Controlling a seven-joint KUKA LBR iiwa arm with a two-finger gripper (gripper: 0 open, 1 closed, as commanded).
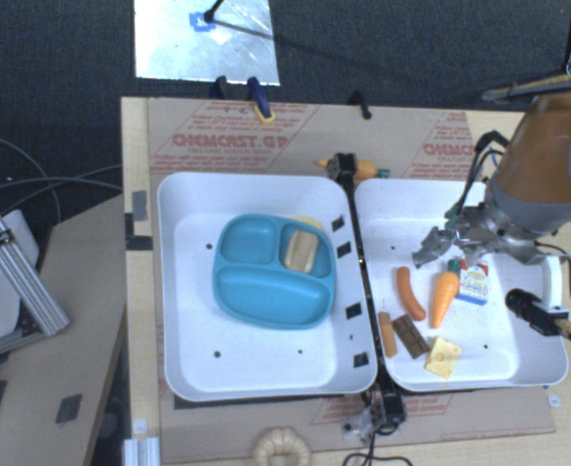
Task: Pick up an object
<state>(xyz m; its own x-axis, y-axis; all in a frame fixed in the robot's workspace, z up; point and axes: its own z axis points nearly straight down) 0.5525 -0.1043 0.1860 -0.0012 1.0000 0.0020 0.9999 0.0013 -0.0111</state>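
My gripper (439, 248) hangs over the back middle of the right bin (533, 372), its grey fingers (425, 253) spread open with nothing between them. Just in front of it lie a red-orange sausage (411, 293) and an orange carrot (445, 297), side by side. A small white, red and blue box (474, 285) rests to the right of the carrot, close under the wrist. Nearer the front lie a brown chocolate bar (410, 337), a tan stick (387, 333) and a yellow cheese wedge (445, 357).
The left bin (184, 260) holds a blue divided plate (266, 289) with a tan bread piece (301, 250) in its back right compartment and a yellow item (308, 222) behind it. A black-clipped divider (355, 280) separates the bins.
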